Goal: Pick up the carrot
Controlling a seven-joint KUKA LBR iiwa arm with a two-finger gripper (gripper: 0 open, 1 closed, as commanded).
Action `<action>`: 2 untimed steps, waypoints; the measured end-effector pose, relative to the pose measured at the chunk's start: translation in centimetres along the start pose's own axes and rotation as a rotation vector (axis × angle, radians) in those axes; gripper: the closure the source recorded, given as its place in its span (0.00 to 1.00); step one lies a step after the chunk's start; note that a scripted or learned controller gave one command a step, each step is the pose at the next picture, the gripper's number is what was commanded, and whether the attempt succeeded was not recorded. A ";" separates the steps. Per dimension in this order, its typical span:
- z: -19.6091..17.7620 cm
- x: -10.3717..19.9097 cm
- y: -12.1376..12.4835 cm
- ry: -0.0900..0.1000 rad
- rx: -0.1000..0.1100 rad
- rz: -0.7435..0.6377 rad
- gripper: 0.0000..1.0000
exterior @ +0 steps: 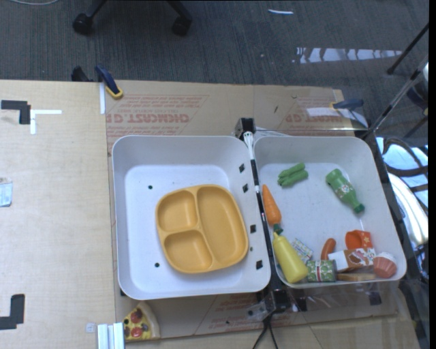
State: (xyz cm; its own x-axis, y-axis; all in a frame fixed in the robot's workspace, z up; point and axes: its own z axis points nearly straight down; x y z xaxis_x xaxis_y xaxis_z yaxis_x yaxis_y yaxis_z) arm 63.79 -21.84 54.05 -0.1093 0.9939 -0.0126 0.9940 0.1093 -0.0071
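Two white bins (pixel 187 153) share the bench — carrot (pixel 271 205) by the right bin's left wall — end effector state untellable.

dark grey carpet (pixel 225 48) runs across the top, with the wheeled base of an office chair (pixel 129 17) at the upper left. a pale wood bench (pixel 51 225) carries brown cardboard (pixel 184 112) under the bins.

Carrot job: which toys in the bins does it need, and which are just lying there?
For the job:
carrot, by the right bin's left wall

Just lying about:
yellow plate in the left bin
green bottle
yellow bottle
green beans
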 end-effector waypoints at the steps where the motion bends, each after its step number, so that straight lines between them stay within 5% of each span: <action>1: 0.0 0.0 0.0 0.000 0.000 0.000 0.00; 2: -0.8 0.0 0.2 -0.003 0.000 -0.003 1.00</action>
State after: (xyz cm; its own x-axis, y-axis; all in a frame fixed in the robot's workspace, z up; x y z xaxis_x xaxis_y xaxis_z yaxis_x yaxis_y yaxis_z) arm 63.98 -21.77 54.83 -0.1124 0.9935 -0.0156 0.9936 0.1123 -0.0074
